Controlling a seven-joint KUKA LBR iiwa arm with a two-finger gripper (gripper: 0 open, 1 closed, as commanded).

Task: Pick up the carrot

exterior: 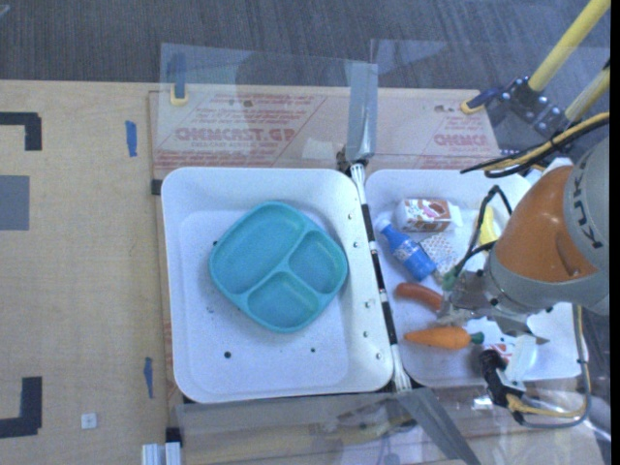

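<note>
Carrot in right bin

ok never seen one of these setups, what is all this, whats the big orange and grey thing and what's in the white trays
The big grey and orange thing is a robot arm, reaching in from the right. The one camera sits above the bench and looks down at a slant. At the arm's end is a two-finger gripper, low over the right bin; whether it grips anything is hard to tell. Just below it lies the carrot, the thing it should pick up. That bin also holds a reddish sausage-like item, a blue bottle and a small packet. The left bin holds a teal divided plate.
</note>
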